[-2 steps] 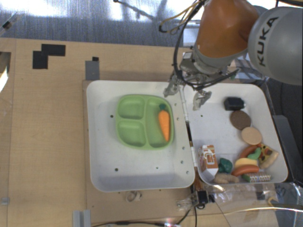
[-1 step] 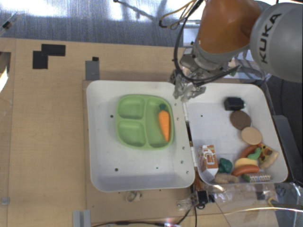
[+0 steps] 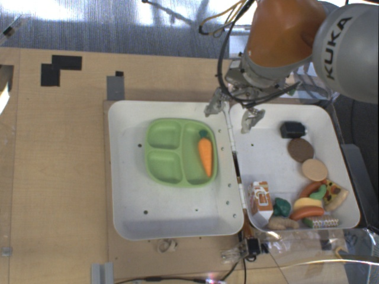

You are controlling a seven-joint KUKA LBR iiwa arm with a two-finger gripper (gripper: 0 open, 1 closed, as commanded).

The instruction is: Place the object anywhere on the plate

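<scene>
Orange carrot (image 3: pixel 205 155) lies in the green plate (image 3: pixel 163 136); tool (image 3: pixel 234 115) hangs spread wide, holding nothing, wrist hidden.

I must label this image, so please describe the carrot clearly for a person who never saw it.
Find the left white bin and the green plate inside it. The carrot lies in the plate's long right compartment: orange, tapered, green-topped, the plate's one item.

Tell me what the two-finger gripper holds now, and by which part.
Nothing: the gripper hangs open above the bins' shared edge. The orange toy carrot lies on the green plate.
</scene>
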